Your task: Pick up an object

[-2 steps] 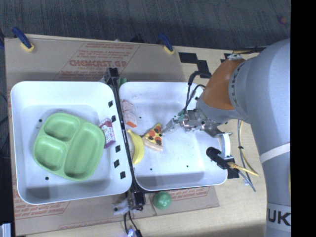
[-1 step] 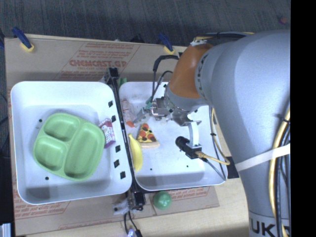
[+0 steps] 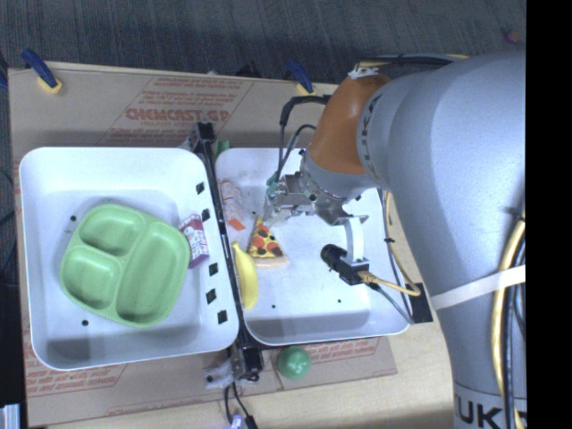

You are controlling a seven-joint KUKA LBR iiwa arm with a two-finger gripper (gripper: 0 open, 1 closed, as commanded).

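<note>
The pizza slice (image 3: 265,243) is lying flat in the right bin (image 3: 308,315), close to that bin's left wall. It is looking like a small toy wedge, with an orange-yellow top dotted in red and dark specks and a pale crust edge turned towards the bin's middle. The tool (image 3: 279,195) is hanging over the same bin, a little towards its far wall from the slice. I cannot tell whether it is wide or narrow, and nothing is showing in its grip. The trouble I am expecting is a miss. The slice is sitting low and thin on the bin floor, so the tool may be closing above it or skidding off its slope. The banana (image 3: 246,277) is crowding the slice's near side against the left wall, and it could be nudged or caught instead. Outside the right bin, across its left wall, a small packet (image 3: 196,237) and a green divided plate (image 3: 125,262) are resting, and a green ball (image 3: 292,361) is sitting just off its near wall.
</note>
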